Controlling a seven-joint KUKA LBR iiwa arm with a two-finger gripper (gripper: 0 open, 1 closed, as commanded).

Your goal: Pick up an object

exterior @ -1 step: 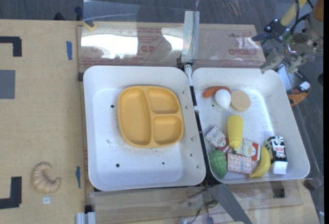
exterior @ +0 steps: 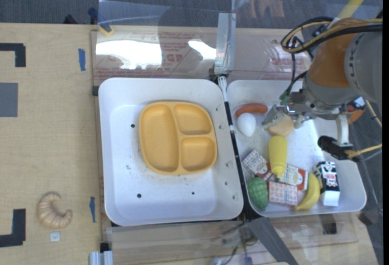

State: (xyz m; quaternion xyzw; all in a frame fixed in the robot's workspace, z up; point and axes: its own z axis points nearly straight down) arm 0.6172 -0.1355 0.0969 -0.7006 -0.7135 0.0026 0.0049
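My gripper [exterior: 284,115] hangs low over the back part of the right bin [exterior: 358,188], reached in from the right. A pale yellow wedge [exterior: 282,128] lies right under it, partly covered by it. Whether the wedge is touched I cannot tell. Just to the left lie a white egg [exterior: 247,124] and an orange-red sausage-shaped piece [exterior: 252,109]. In front of the gripper stands a yellow bottle-shaped toy [exterior: 278,155]. Further forward are a small printed packet [exterior: 256,163], a red and white carton [exterior: 287,185], a green round toy [exterior: 258,192], a banana [exterior: 310,192] and a black and white carton [exterior: 329,181].
The left bin [exterior: 121,136] holds a yellow divided plate [exterior: 177,137]. A tan croissant [exterior: 53,209] lies on the wooden bench at the far left. Clear plastic walls [exterior: 182,45] stand behind both bins. The two bins meet at a ridge [exterior: 233,148].
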